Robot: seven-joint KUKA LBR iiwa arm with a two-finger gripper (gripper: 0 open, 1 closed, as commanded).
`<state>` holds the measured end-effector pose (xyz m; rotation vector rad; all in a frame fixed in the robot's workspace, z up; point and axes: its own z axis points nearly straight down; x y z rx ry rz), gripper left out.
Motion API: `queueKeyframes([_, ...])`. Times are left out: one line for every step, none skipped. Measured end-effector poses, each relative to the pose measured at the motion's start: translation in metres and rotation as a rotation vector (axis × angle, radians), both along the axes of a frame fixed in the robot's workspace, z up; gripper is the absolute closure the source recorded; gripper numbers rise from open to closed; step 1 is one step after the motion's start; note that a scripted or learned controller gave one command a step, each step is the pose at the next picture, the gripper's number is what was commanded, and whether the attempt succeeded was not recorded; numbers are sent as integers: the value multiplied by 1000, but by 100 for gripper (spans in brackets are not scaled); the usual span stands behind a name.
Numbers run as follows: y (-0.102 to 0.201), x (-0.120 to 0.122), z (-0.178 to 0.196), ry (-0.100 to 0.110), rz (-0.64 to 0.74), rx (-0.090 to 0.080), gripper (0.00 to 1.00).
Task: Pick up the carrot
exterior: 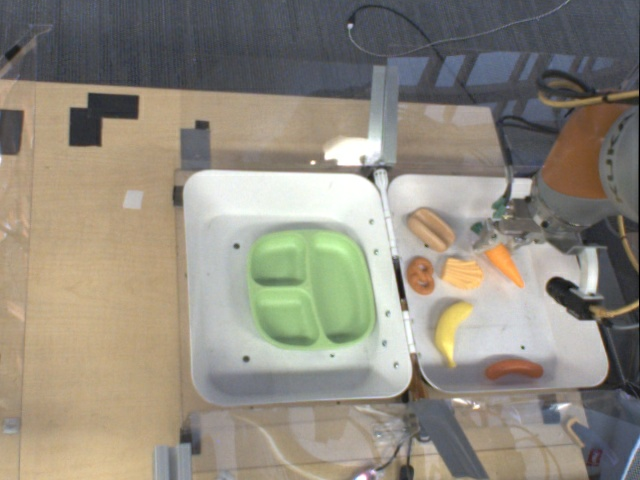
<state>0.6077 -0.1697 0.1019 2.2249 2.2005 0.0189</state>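
In the right bin, the tool point(497, 232) touches the carrot's point(505, 265) top.

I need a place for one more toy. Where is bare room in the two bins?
Left bin: a bare white border all round the green plate. Right bin: free floor between banana, sausage and carrot. Crowded: its upper left, around hot dog, pretzel and cheese.

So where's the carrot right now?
In the right bin, upper right part, the carrot lies just right of the yellow cheese wedge, directly beneath the gripper.
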Motion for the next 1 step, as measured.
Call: queueKeyframes([40,58,88,9,222,-4,100])
